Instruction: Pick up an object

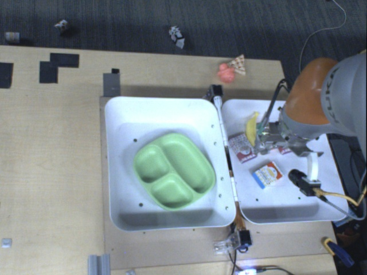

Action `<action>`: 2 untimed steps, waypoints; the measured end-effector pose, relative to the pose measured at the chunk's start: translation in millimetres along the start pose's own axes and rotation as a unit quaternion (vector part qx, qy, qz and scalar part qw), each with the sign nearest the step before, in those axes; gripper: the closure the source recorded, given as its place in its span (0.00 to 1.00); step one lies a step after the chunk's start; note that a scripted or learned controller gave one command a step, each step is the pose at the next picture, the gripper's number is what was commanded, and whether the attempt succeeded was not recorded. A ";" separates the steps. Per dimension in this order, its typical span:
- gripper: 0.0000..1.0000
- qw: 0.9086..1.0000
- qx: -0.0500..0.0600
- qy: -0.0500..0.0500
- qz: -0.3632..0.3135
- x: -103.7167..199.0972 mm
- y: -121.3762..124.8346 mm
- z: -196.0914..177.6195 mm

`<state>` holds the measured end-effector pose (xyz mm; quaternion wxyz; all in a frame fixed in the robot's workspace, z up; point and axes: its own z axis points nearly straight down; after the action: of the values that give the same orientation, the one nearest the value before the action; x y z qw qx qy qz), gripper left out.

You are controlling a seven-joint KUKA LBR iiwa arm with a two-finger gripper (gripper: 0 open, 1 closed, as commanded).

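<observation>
Tabletop bins, as I see them: a green divided plate fills the left bin. My end effector sits low in the right bin, near a yellow banana, red-white packet and blue-orange box; its grip I cannot tell.

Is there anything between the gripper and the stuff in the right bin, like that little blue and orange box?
Nothing visible blocks it. The gripper hangs low in the right bin, over the yellow banana and the red and white packet. The blue and orange box lies just in front of it on bare bin floor.
</observation>
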<state>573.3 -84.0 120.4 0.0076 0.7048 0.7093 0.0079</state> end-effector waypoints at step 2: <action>1.00 1.000 -0.002 0.000 -0.001 1.1 1.5 -10.7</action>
<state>574.6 -82.9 131.1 0.0085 0.7041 0.7100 0.0095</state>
